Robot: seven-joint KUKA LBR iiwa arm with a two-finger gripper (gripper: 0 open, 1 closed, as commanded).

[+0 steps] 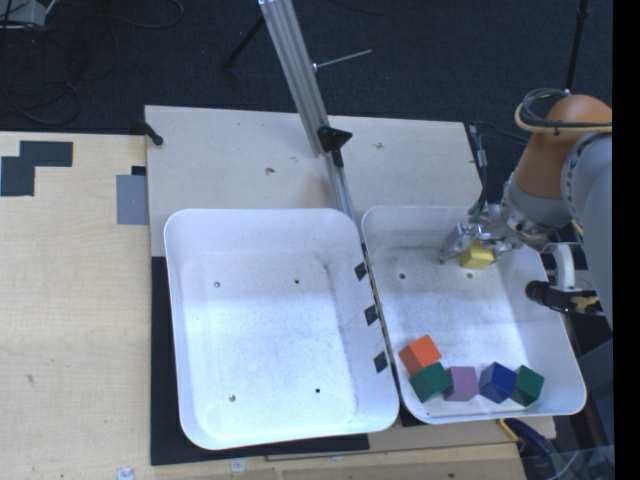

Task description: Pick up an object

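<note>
My gripper (pixel 477 245) hangs over the back part of the right bin (pixel 560 368), reaching in from the right under the orange wrist band. A yellow block (pixel 479 258) sits between its fingertips, with the gripper shut on it. The block's top is partly covered by the gripper body. Along the right bin's front edge lie an orange block (pixel 420 351), a green block (pixel 430 380), a purple block (pixel 462 382), a blue block (pixel 496 381) and another green block (pixel 528 383).
The left bin (pixel 200 268) stands beside the right one, joined along a divider with black clips (pixel 370 313). A slanted metal rail (pixel 300 78) rises behind the bins. A black fitting (pixel 560 296) juts over the right bin's right rim.
</note>
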